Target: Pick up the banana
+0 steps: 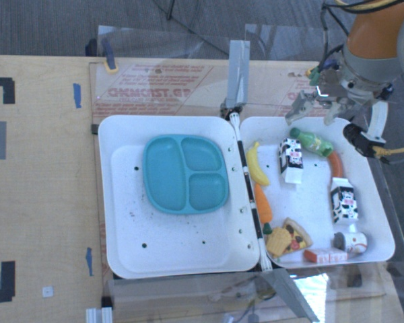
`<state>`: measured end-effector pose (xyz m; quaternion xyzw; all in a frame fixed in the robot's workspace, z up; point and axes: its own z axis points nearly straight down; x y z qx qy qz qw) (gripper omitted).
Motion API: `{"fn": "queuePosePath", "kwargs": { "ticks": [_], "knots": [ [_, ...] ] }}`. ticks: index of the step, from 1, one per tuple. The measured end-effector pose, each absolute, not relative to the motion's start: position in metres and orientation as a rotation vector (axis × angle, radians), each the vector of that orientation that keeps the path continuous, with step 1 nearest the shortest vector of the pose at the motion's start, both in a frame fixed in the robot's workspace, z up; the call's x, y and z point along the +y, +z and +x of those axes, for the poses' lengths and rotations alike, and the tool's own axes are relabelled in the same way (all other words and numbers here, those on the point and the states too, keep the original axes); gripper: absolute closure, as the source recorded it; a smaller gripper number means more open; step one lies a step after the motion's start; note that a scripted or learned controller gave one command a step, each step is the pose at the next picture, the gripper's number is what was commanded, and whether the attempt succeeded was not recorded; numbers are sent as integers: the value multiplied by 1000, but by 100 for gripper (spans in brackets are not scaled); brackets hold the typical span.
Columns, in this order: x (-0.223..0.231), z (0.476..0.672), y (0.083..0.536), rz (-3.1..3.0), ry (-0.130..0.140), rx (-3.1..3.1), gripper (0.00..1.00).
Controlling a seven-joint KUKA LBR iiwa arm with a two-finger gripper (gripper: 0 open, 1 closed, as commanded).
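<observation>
Yellow banana (pixel 258 166) lies centre-frame against the right bin's (pixel 384 237) left wall; the gripper (pixel 314 106) hovers upper right, jaws spread wide, empty. Best swing left, straddle its middle crosswise.

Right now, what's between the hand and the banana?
In the camera view, one milk carton stands in the right bin, roughly between the hand and the banana; the green bottle lies just off that line.

Arm (pixel 380 19) cut off by top-right edge.
</observation>
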<state>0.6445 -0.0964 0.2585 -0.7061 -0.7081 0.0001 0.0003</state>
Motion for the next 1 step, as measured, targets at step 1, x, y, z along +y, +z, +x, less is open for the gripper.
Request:
{"fn": "queuePosePath", "kwargs": {
  "ticks": [1],
  "knots": [
    [-178, 573, 316, -2399, 0, -2031, 0]
  ]
}}
